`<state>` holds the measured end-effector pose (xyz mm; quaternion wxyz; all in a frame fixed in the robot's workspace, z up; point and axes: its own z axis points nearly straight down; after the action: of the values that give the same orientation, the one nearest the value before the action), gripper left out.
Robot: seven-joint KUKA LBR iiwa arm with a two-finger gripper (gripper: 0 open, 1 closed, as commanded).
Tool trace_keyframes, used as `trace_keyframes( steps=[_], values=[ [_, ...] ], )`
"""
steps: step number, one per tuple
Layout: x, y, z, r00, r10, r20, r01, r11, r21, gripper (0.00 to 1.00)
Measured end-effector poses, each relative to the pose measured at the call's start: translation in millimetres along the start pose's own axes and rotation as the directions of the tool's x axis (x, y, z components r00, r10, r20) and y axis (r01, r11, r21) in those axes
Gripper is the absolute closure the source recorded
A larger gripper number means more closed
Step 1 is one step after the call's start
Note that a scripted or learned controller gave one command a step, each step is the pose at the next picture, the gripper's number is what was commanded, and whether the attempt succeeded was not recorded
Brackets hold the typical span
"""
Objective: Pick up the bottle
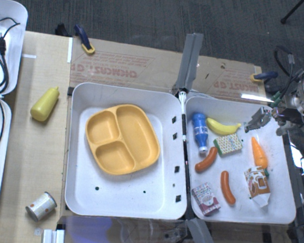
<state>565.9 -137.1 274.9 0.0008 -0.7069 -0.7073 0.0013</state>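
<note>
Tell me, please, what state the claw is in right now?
Claw: it hangs over the far right part of the right bin with nothing in it; open or shut cannot be told. The blue bottle lies untouched.

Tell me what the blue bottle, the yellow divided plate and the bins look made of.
Blue bottle: probably plastic, a smooth body with a white cap and a label band. Yellow divided plate: likely moulded plastic, matte, one even colour with rounded ridges. Bins: seemingly thin formed white plastic, faintly glossy, with rounded corners; painted metal cannot be ruled out.
</note>
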Motion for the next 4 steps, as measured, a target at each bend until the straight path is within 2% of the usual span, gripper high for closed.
trace_keyframes(
  steps=[1,2,3,4],
  values=[
    [30,36,173,0.996,0.088,-0.001,-0.088,0.996,-0.009,0.0],
    [34,95,175,0.985,-0.17,0.009,0.17,0.985,-0.011,0.0],
    [39,98,175,0.992,0.125,0.001,-0.125,0.992,-0.019,0.0],
    [42,86,175,0.979,0.202,-0.001,-0.202,0.979,-0.019,0.0]
  ],
)
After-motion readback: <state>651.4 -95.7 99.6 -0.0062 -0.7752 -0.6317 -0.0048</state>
